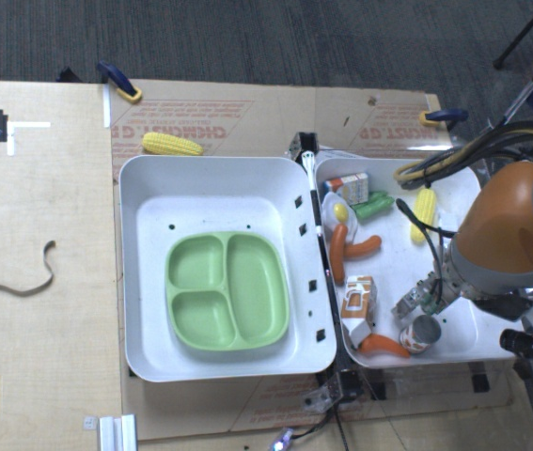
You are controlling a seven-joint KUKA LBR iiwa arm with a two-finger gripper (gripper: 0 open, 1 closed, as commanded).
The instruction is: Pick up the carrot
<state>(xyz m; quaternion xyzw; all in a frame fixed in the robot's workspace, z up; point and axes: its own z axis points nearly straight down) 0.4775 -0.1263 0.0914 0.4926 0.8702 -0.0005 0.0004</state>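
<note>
The carrot (384,347), orange and tapered, lies along the front wall of the right bin (463,344). My gripper (415,302) hangs low over the bin's front middle, just above and right of the carrot and apart from it. A small round can (423,334) stands between the gripper and the carrot's right end. The arm's orange band (506,224) covers the bin's right part.
In the right bin lie two reddish sausages (339,252), a green vegetable (375,207), a yellow corn cob (423,214), and small cartons (358,301). The left bin (144,280) holds a green divided plate (228,290). Another corn cob (172,144) lies on the cardboard behind.
</note>
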